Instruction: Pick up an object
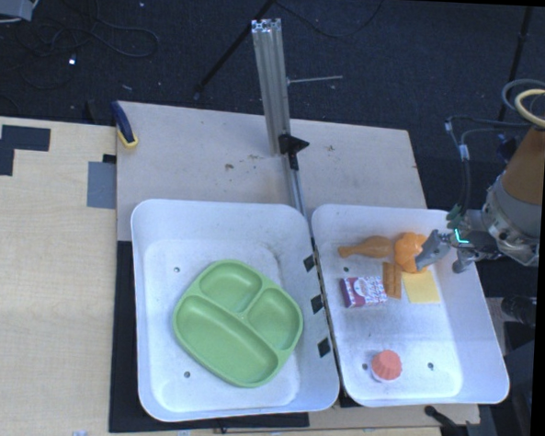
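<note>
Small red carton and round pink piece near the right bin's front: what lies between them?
In the camera view, only bare white bin floor separates the red carton from the pink piece.

pincer tips blur over the orange toy — grip unclear.

I count two white bins: the left bin and the right bin. The left one carries one green divided plate. In the right I count one drumstick, one orange fruit, one yellow slice, one small carton and one pink cupcake.
</note>
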Action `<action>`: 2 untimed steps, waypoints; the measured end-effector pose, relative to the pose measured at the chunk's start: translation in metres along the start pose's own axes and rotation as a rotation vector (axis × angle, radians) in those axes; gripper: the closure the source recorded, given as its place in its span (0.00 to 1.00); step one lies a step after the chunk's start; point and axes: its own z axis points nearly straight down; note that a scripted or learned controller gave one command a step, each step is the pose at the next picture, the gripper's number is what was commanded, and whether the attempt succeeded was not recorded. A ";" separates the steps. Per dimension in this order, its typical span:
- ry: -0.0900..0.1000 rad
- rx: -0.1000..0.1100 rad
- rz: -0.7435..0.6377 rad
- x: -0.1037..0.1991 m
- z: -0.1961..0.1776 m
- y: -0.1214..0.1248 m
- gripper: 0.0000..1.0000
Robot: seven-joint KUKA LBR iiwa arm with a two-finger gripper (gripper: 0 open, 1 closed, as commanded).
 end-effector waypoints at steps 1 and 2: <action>0.000 -0.002 0.000 0.000 -0.001 0.001 0.00; 0.001 0.003 0.001 -0.005 0.063 -0.002 0.00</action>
